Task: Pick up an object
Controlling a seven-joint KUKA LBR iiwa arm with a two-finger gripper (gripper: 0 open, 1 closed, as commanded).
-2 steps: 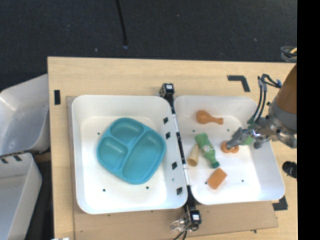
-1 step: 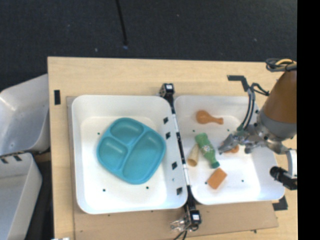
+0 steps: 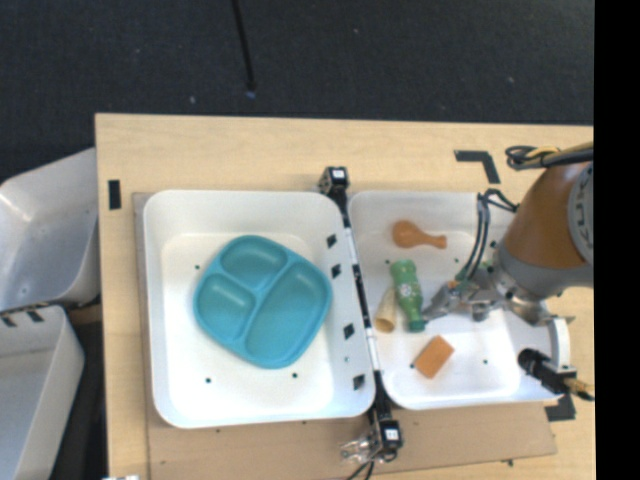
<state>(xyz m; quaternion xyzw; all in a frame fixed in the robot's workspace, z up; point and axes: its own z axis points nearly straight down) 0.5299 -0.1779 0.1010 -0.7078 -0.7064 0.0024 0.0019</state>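
Note:
In the right bin (image 3: 455,393) lie a green bottle (image 3: 405,290), a beige cone (image 3: 386,313) leaning at its left, a brown drumstick-shaped toy (image 3: 416,234) farther back, and an orange block (image 3: 434,356) toward the front. My gripper (image 3: 440,304) reaches in from the right, low over the bin. Its tip is right beside the lower right side of the green bottle and just above the orange block. Nothing is visibly held.
The left bin (image 3: 160,368) holds a blue divided plate (image 3: 262,300). A ridge with black clips (image 3: 352,298) separates the two bins. The arm's orange band (image 3: 545,223) hangs over the right bin's right side. A cable (image 3: 480,230) hangs near the back of that bin.

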